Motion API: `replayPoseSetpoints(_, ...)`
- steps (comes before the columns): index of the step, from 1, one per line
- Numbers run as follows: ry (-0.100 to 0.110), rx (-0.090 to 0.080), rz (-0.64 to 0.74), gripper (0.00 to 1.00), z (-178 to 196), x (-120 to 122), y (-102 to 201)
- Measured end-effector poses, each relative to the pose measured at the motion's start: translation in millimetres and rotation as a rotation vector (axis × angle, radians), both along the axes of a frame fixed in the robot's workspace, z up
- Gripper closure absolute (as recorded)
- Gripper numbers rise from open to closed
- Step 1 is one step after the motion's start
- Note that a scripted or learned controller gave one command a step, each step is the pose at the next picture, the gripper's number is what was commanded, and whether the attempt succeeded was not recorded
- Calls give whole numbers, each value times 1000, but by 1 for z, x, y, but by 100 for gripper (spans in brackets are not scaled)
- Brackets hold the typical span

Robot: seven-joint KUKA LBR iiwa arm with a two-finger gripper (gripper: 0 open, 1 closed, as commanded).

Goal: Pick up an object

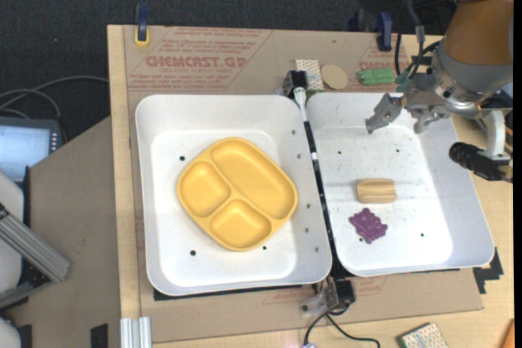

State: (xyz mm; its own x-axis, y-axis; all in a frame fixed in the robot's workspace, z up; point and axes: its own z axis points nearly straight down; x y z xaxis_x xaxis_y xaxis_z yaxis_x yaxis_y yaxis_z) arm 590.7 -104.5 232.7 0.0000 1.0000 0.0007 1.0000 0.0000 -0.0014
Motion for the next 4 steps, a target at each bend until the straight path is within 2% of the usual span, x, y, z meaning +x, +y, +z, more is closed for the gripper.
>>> replayPoseSetpoints(1,14,1,-7,0,-125,-57,-46)
replayPoseSetpoints(2,-4,0,6,0,-150,-4,5)
replayPoseSetpoints(3,6,1,-4,0,-149,-95,2)
replayPoseSetpoints(4,2,0,-5,0,-148,-113,-50)
